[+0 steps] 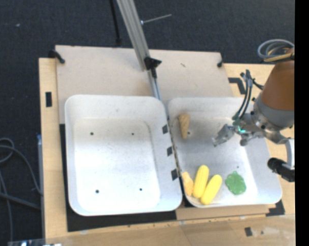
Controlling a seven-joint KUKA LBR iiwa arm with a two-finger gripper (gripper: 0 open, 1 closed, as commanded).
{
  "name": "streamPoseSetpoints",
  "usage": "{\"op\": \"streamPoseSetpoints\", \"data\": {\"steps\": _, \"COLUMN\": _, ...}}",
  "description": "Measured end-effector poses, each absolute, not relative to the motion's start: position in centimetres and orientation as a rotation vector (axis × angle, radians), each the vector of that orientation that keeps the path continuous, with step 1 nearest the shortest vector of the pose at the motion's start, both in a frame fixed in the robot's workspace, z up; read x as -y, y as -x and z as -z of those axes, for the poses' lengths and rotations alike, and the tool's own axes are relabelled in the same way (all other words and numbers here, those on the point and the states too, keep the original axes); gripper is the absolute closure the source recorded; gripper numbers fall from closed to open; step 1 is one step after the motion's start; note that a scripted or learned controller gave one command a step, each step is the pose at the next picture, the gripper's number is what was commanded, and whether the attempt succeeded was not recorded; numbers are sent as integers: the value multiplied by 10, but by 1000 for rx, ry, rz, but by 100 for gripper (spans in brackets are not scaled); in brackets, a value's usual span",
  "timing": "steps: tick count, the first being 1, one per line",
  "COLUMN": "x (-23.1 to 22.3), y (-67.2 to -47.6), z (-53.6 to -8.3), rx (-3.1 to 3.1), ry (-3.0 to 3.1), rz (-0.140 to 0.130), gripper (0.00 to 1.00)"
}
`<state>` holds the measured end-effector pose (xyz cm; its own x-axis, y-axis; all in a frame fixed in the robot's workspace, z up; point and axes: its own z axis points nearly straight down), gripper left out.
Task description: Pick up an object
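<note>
The arm (277,94) is reaching in from the right, its orange band sitting above the grey wrist, and the end effector (231,136) is hanging over the middle of the right bin (256,183). Its state cannot be told from this angle; nothing is seen gripped by it.

In the right bin, a tan cone-shaped object (184,125) is lying near the left wall, toward the far side, well to the left of the end effector and apart from it. Along the near edge, two yellow corn-like pieces (206,184) are lying side by side, touching each other, with a small orange piece (187,183) just beside them against the left wall. A green object (235,183) is lying just to the right of the yellow pieces, nearly straight below the end effector in the view and clearly apart from it.

The left bin (82,111) is sitting beside the right one, their walls meeting at the centre. Both bins are resting on the counter (49,152). A metal rail (134,27) is slanting down from the top toward the gap between the bins.
</note>
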<state>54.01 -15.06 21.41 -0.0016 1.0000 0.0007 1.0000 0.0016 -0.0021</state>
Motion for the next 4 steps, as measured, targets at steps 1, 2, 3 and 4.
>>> {"op": "streamPoseSetpoints", "data": {"steps": 1, "x": 151, "y": -541, "z": -216, "rx": 2223, "ry": 2222, "rz": 3, "gripper": 0}}
{"op": "streamPoseSetpoints", "data": {"steps": 2, "x": 144, "y": -547, "z": -163, "rx": 2219, "ry": 2223, "rz": -5, "gripper": 0}}
{"op": "streamPoseSetpoints", "data": {"steps": 3, "x": 147, "y": -537, "z": -105, "rx": 2218, "ry": 2221, "rz": -7, "gripper": 0}}
{"op": "streamPoseSetpoints", "data": {"steps": 4, "x": 148, "y": -538, "z": -101, "rx": 2218, "ry": 2226, "rz": -2, "gripper": 0}}
